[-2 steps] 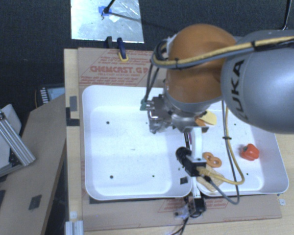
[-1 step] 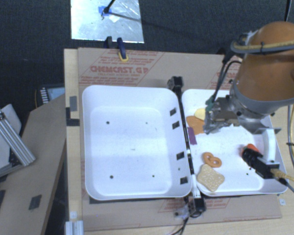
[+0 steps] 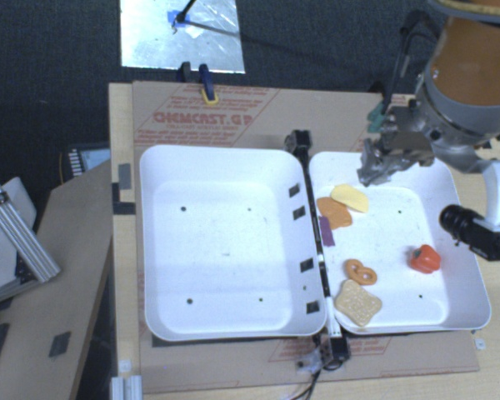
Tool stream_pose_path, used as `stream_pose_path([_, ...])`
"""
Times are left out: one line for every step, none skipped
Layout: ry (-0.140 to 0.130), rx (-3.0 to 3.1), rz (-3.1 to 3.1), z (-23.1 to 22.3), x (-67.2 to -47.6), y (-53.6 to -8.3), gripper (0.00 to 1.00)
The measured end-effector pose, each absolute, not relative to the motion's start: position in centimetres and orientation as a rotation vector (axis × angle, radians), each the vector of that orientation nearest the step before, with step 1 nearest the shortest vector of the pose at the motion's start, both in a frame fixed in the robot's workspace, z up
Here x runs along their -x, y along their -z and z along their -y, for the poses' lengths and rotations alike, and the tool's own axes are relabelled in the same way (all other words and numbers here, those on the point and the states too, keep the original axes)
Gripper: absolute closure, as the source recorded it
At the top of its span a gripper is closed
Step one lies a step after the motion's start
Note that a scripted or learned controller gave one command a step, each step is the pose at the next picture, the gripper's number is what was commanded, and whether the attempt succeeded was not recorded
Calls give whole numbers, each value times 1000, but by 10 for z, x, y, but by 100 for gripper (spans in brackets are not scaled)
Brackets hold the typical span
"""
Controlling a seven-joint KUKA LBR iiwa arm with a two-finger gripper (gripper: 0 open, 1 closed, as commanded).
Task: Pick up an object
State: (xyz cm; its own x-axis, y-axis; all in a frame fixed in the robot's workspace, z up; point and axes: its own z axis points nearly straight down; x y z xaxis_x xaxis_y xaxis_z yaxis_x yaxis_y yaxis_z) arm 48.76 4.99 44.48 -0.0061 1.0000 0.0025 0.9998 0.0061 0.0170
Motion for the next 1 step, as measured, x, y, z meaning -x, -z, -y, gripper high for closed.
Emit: stream_pose_path([-18,-2206,-2229,-105,-487,-525,100])
